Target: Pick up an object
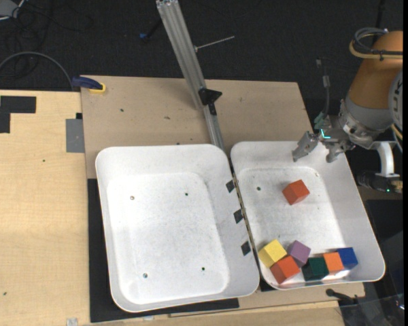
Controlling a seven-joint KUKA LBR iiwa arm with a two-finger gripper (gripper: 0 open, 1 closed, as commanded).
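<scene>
The red-orange cube point(296, 191) is the likeliest candidate for the pick, since it lies alone on the floor of the right bin point(367, 236), toward the far half, well apart from the other blocks. A cluster is gathered at the near edge of that same bin: a yellow block point(273, 251), a purple block point(299, 251), a red block point(285, 269), a dark green block point(315, 268), an orange block point(334, 261) and a blue block point(347, 257), packed so that most of them touch a neighbour.

The gripper point(317, 145) is seen above the far rim of the right bin, with its two fingers spread apart and nothing between them. The step in hand is judged to be the approach: no descent onto a block has been made and nothing is grasped. For the next move, the gripper would need to be brought toward the near side and lowered over the lone cube, with the fingers aligned to two opposite flat faces before being closed.

The blocks appear to be small painted solids with flat faces and crisp edges, matte rather than glossy. Both bins are shallow white trays with rounded corners and low sloped walls, and faint speckling is seen on their floors. The left bin point(115, 182) holds no blocks. The bench point(27, 202) is pale wood, and a ribbed metal rail point(187, 56) is seen slanting up behind the bins.
</scene>
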